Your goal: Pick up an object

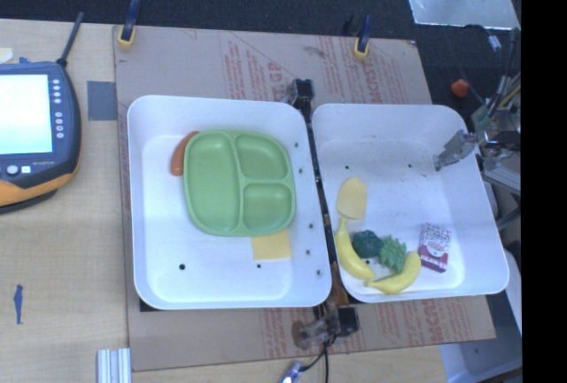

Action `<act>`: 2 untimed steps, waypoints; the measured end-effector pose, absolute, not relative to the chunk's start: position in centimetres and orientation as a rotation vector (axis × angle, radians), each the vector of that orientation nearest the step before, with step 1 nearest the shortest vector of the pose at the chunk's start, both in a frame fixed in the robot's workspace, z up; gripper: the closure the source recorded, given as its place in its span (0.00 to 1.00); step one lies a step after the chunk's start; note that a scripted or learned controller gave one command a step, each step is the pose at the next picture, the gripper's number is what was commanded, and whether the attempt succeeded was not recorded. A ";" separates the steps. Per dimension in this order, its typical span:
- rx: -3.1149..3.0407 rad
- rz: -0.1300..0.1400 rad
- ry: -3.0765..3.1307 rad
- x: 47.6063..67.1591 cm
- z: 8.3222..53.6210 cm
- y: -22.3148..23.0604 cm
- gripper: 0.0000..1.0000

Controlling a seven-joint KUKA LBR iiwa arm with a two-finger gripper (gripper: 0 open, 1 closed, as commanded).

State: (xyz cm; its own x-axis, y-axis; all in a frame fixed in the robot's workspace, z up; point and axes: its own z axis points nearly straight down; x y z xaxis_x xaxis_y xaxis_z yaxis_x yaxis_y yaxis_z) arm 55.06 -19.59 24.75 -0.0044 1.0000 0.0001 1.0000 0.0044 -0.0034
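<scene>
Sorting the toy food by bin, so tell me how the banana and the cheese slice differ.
The banana is curved and long; the cheese slice is flat and square. The banana lies in the right bin beside broccoli; the cheese slice lies in the left bin, partly under the green plate. Both are yellow.

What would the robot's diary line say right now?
gripper: over right bin's far right edge, holds nothing seen | banana: right bin | green tray: left bin

Robotics laboratory bench: teach pendant at 9 o'clock, clamped cardboard sheet under two white bins, dark carpet at 12 o'clock.
</scene>
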 end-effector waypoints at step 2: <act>-2.219 0.003 -2.223 50.6 17.7 -19.6 0.00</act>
State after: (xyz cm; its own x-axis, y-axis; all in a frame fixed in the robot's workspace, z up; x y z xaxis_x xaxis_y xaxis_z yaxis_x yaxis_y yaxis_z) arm 50.58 -19.59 17.70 -0.0016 1.0000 -0.0011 1.0000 0.0016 -0.0019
